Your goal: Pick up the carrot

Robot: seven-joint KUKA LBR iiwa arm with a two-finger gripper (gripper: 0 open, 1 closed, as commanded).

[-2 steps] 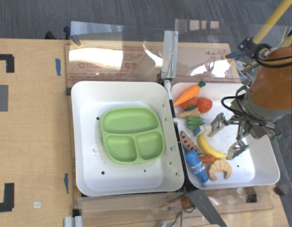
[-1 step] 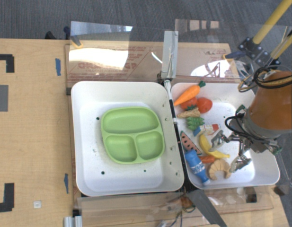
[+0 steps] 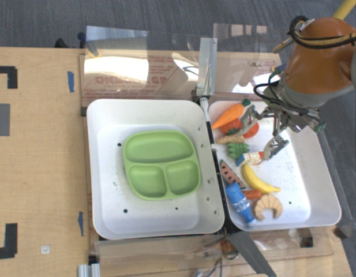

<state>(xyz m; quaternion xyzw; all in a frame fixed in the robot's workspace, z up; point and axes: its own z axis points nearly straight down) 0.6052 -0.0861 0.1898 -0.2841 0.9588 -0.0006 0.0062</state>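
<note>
Carrot (image 3: 228,116) lying in right bin's (image 3: 322,206) far left corner, pincer (image 3: 264,133) spread just beside it, holding nothing

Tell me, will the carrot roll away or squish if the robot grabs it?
The carrot looks like a smooth, hard toy, so it probably won't squish. Its round, pointy shape could let it slip or roll from the gripper. It leans against other toys by the bin wall, which may hold it steady.

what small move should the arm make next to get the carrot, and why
Probably shift the end effector toward the bin's upper-left corner and lower it. The carrot lies there near the divider, up and left of the fingers, with nothing between them; a red piece crowds its lower right.
</note>
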